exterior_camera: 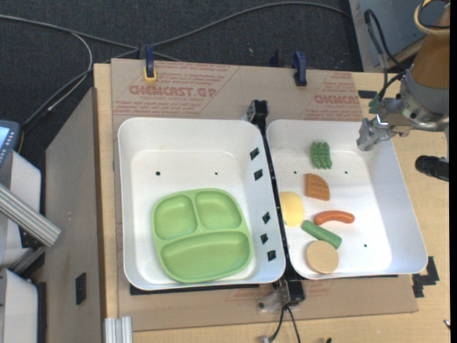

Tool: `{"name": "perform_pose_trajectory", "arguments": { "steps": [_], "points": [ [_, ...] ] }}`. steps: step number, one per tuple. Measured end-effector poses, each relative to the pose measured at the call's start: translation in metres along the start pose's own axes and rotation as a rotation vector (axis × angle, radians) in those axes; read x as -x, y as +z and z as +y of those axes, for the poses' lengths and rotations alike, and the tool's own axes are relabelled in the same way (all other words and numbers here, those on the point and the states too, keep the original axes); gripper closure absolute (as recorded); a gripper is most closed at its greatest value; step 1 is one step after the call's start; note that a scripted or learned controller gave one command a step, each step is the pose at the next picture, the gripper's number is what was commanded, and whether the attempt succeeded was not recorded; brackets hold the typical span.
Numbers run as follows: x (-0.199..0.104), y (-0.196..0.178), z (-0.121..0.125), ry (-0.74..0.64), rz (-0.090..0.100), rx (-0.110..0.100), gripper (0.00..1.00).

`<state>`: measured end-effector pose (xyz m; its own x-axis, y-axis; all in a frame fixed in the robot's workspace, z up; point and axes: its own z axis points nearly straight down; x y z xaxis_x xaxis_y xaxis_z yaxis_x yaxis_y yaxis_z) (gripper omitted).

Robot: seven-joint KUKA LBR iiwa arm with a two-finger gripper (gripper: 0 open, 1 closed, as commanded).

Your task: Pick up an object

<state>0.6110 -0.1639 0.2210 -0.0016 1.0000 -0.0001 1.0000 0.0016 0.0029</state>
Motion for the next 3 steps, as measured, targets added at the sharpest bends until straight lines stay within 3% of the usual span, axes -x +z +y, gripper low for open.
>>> {"name": "perform_pose_trajectory", "arguments": {
  "steps": [3],
  "points": [
    [-0.167, -0.019, -0.040, -0.004, 0.003, -0.006, 1.00]
  ]
}}
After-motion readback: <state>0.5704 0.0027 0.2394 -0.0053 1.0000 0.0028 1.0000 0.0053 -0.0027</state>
